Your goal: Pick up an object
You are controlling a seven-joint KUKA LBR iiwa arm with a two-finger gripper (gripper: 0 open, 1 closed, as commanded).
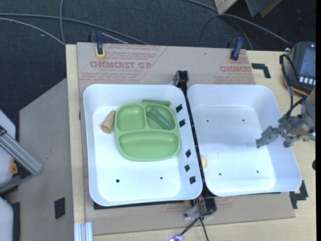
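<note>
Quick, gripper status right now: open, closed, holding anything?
Gripper: over the right bin, near its right wall; nothing visible between its fingers; open or closed cannot be told.

Two blue clamps (100, 43) pin a printed cardboard sheet (125, 64) at its far edge; cables (65, 9) trail over what looks like dark carpet.

A light green divided plate (147, 133) and a tan waffle-patterned cone (108, 121) lie in the white left bin (135, 187), upper left.
</note>
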